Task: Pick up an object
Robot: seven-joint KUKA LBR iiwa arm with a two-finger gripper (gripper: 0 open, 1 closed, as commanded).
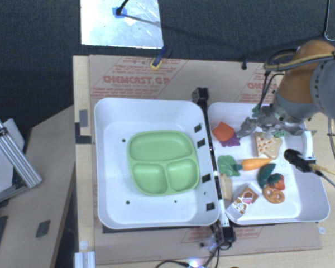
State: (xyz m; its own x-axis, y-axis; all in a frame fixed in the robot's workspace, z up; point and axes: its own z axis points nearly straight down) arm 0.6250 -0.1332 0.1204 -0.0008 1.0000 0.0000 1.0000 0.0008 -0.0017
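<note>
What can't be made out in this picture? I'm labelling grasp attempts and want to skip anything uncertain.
- Gripper, camera view: the wrist above covers its tips, so open or shut is unclear, and whether it touches anything.
- Purple item: mostly under the orange-red block; its kind is unclear.
- Small packet at the right bin's near edge: print too small to read.
- Arm: cut off by the right edge.

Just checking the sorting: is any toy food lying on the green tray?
No, the green tray is bare; the carrot lies in the right bin.
</note>
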